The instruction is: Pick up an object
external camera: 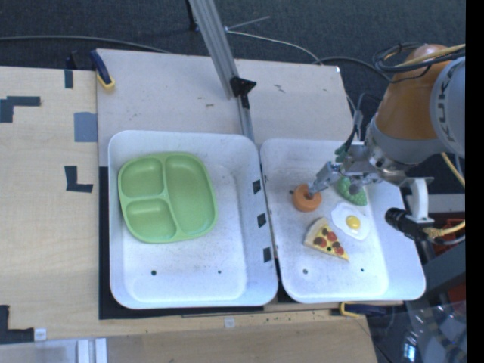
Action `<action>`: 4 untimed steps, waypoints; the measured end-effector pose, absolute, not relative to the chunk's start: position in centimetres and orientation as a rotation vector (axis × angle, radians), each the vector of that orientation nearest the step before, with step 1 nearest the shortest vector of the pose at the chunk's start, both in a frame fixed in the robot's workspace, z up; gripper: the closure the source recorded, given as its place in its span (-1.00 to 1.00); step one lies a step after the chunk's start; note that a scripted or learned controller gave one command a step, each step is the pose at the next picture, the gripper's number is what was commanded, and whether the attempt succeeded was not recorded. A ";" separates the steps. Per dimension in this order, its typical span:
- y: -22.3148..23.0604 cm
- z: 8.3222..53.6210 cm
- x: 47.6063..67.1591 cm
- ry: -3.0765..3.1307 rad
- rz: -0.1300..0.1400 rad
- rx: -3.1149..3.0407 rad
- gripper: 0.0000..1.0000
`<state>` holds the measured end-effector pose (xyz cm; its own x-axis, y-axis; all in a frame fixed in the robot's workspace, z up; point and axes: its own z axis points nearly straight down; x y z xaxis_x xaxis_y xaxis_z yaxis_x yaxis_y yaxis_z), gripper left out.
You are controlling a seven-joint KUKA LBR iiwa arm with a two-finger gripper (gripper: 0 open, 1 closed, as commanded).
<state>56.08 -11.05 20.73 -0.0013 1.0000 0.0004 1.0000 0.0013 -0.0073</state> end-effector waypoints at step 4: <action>-9.6 16.2 57.7 -2.224 -0.002 -2.222 1.00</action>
